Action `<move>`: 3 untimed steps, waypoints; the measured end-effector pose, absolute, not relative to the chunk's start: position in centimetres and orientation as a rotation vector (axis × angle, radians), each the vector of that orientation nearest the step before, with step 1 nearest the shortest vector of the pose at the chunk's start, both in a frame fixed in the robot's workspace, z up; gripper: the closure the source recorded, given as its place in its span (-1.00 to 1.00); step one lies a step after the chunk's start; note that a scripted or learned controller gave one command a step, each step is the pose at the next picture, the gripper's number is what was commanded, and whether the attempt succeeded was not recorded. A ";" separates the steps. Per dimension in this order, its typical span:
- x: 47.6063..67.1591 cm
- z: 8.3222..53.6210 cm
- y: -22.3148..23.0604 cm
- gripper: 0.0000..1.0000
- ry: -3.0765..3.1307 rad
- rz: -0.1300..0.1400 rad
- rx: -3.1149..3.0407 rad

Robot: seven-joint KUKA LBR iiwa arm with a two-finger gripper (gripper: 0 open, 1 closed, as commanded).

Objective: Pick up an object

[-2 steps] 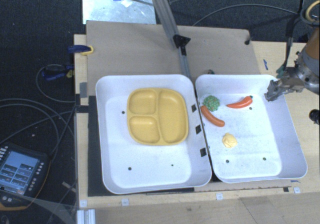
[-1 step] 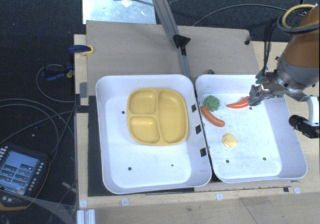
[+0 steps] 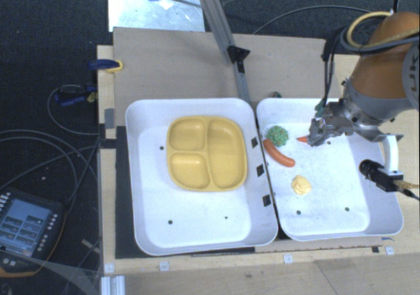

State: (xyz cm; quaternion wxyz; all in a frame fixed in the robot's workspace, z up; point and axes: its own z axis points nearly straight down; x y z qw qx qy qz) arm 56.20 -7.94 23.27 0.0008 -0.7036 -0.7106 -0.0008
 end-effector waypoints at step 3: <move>54.7 23.7 7.5 1.00 -2.235 -0.006 -2.206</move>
